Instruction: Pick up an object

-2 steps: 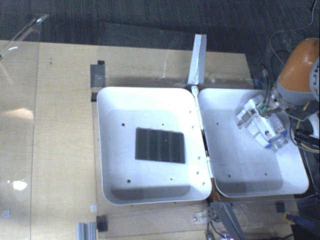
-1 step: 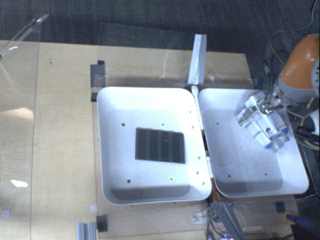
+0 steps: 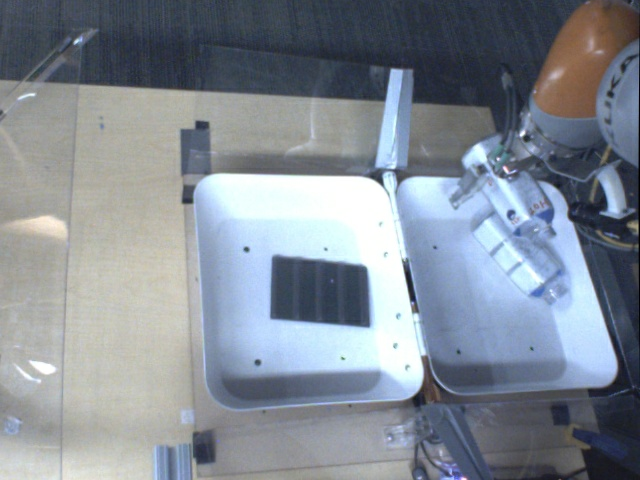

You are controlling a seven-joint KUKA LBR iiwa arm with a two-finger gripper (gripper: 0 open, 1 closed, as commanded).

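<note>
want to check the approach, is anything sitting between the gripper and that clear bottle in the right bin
Nothing visible does. The gripper hangs over the upper part of the right bin, right at the top end of the clear bottle, which lies slanted on the bin floor with nothing around it.

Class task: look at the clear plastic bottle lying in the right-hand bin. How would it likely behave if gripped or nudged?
The bottle lies on its side, so a nudge would probably roll it. Its clear, smooth wall looks slippery and thin, likely denting under squeeze. It seems light.
</note>
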